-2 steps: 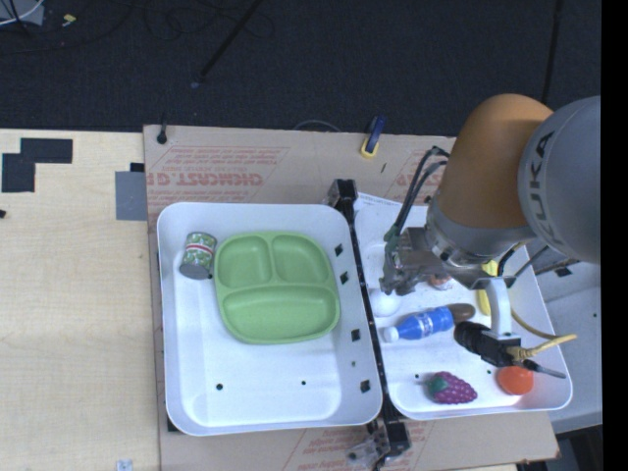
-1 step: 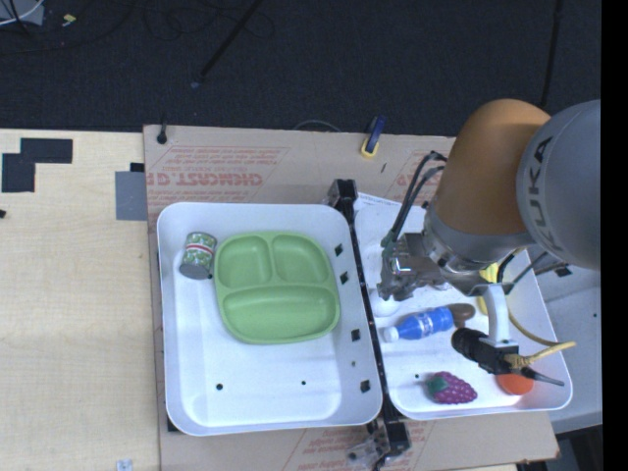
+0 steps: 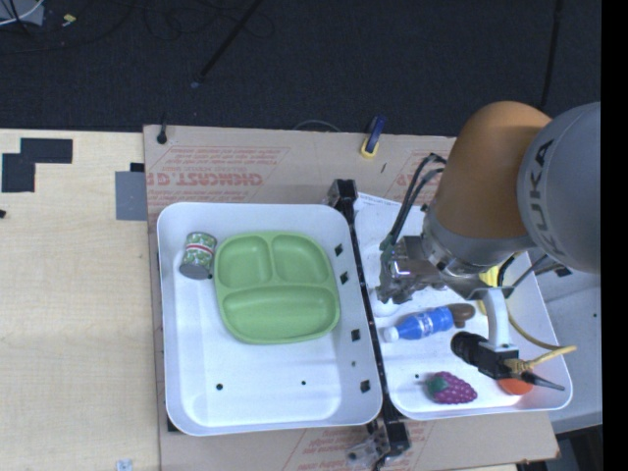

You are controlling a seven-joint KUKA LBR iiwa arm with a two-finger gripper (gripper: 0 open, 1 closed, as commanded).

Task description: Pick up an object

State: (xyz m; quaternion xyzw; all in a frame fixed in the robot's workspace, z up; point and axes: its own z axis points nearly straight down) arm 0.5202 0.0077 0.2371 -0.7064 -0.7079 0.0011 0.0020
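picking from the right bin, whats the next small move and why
Probably lower the gripper toward the blue bottle. The bottle lies on its side just below the gripper in the view, apart from the purple grapes, so it looks the nearest target.

Bench [image 3: 69, 292] w/ two bins [image 3: 255, 400]

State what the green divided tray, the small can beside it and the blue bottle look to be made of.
Green divided tray: likely moulded plastic, matte, one even colour with rounded compartments. Small can: probably metal with a printed label; a grey end shows. Blue bottle: seemingly clear blue-tinted plastic with a white cap, slightly glossy.
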